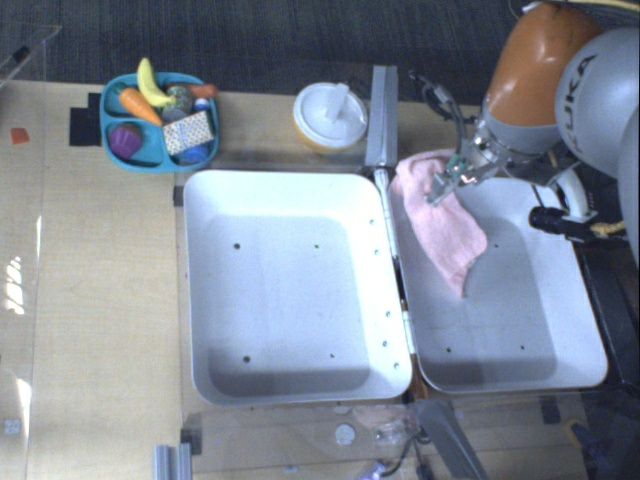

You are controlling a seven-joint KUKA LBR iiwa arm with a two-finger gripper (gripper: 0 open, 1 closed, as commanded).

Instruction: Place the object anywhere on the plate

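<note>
Pink cloth is seen draped in the right bin, its upper part bunched against the bin's back-left corner and a narrower tail hanging down toward the bin floor. It is judged light, limp and non-slippery, unlikely to be damaged; it will sag and trail from whatever point is lifted, so a pinch on a raised fold near the bunched upper edge is judged better than one on the flat tail. The gripper is seen at the cloth's upper right edge, touching or just above the fabric; whether the jaws are parted or closed on a fold cannot be told. The arm is seen reaching in from the right, bent down over the bin's back edge, wrist tilted toward the cloth. A white plate is noted behind the bins, near their dividing gap, well apart from the cloth. A blue tray of toy food is noted far left. The left bin lies between.
</note>
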